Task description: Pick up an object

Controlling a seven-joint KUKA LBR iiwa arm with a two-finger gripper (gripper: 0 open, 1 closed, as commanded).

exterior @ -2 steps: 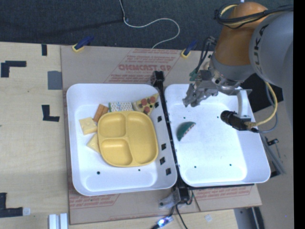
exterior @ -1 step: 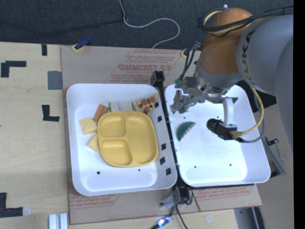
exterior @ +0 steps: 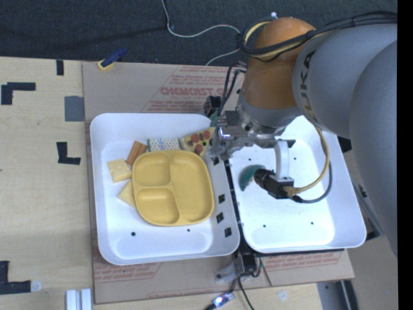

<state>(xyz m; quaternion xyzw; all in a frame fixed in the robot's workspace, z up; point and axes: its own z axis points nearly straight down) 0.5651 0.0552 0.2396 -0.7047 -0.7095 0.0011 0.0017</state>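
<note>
The left white bin (exterior: 110, 237) holds a yellow divided plate (exterior: 173, 187). Pale yellow cracker-like pieces (exterior: 120, 170) and a brown piece (exterior: 135, 152) lie at the plate's left. A patterned item (exterior: 163, 144) and a small multicoloured toy (exterior: 197, 139) rest along its far edge. In the right white bin (exterior: 322, 231) lies a dark teal object (exterior: 248, 175). My gripper (exterior: 218, 144) hangs low over the divider between the bins, right beside the multicoloured toy. The wrist hides its tips.
The grey arm with its orange band (exterior: 277, 50) covers the right bin's far part. A black cable part (exterior: 276, 186) loops over the right bin near the teal object. Cardboard (exterior: 129, 89) lies under both bins.
</note>
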